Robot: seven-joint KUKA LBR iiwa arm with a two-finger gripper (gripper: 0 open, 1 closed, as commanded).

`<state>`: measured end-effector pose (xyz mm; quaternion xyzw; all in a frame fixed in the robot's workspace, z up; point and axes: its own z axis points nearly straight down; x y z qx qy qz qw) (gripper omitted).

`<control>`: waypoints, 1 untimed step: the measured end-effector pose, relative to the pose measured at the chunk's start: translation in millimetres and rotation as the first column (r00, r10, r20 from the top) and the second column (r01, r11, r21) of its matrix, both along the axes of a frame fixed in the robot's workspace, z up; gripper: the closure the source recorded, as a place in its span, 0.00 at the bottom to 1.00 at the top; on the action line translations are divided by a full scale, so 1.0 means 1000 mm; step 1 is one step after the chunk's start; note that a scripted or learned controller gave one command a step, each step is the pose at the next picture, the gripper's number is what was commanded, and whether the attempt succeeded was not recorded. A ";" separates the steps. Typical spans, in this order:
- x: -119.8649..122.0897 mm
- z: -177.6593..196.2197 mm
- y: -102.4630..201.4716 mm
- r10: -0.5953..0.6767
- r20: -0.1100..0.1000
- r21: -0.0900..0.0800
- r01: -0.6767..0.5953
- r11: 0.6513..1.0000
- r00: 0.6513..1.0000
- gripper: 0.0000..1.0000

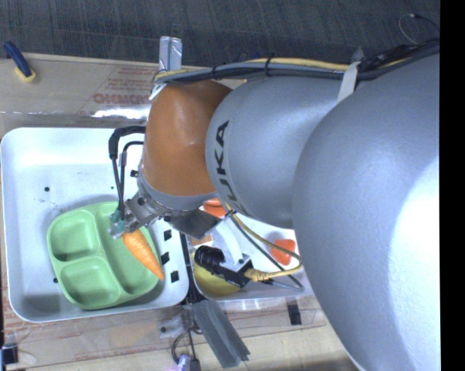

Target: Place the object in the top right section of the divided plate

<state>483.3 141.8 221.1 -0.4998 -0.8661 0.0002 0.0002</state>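
A green divided plate [82, 261] lies in the left white bin [32, 168], with two small sections on its left and a long one on its right. My gripper [123, 226] reaches down over the plate's upper right part, below the arm's orange band. An orange carrot [142, 254] hangs slanted from the fingertips, its thick end pinched between them. Its pointed end reaches toward the plate's right rim. The arm hides the plate's top right corner.
The right bin [240, 304] is mostly covered by the arm; a yellow object [211, 283] and orange pieces [284, 247] show in it. A blue clamp [19, 60] sits at the bench's far left corner. Bare bin floor lies left of and above the plate.
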 end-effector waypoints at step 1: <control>-0.009 -0.041 0.064 -0.043 -0.005 -0.002 0.043 0.999 0.999 1.00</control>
